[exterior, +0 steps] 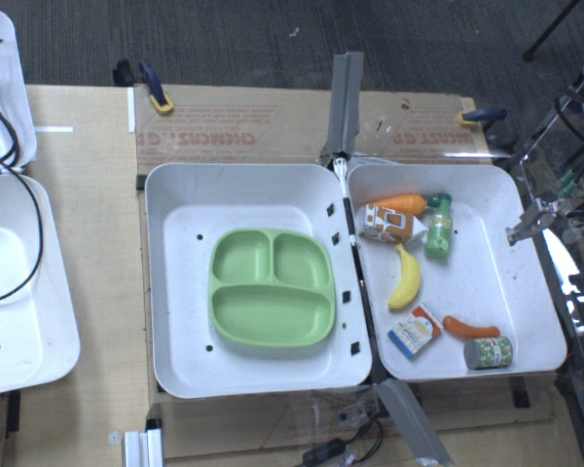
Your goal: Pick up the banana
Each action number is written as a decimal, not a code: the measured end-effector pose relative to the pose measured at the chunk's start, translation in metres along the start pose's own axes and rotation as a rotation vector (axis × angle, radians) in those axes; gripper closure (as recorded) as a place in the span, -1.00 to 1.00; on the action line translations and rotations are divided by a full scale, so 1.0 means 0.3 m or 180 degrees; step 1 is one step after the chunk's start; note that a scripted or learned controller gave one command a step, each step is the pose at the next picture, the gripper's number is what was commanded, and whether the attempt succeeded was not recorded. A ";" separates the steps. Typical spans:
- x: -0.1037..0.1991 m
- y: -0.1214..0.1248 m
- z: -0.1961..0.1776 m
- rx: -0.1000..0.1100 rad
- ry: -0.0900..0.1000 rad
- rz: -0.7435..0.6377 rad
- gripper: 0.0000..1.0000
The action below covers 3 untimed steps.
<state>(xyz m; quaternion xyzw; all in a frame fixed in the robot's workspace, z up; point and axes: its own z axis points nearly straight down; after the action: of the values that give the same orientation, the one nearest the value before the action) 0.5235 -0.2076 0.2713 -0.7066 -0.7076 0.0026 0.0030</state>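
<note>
Plywood bench is carrying two white bins; your banana (405, 279) is lying untouched mid right bin (526, 261), below the juice carton (384, 223), so picking is remaining

Fixed overhead camera, slanted down, both bins (165, 290)

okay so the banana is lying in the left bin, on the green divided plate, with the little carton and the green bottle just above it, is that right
Not quite. The camera view shows the banana lying on the bare floor of the right bin, not in the left bin on the green divided plate. The rest holds: the little carton and the green bottle sit just above it.
</note>
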 end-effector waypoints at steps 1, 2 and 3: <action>0.384 0.148 0.525 0.0004 0.0000 0.0068 -1.00; 0.381 0.062 0.614 0.0005 0.0001 0.0534 -1.00; 0.375 0.059 0.599 0.0028 0.0000 0.0550 1.00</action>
<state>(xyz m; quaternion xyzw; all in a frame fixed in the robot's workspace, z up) 0.5395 -0.0949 0.0916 -0.7650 -0.6440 0.0060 0.0058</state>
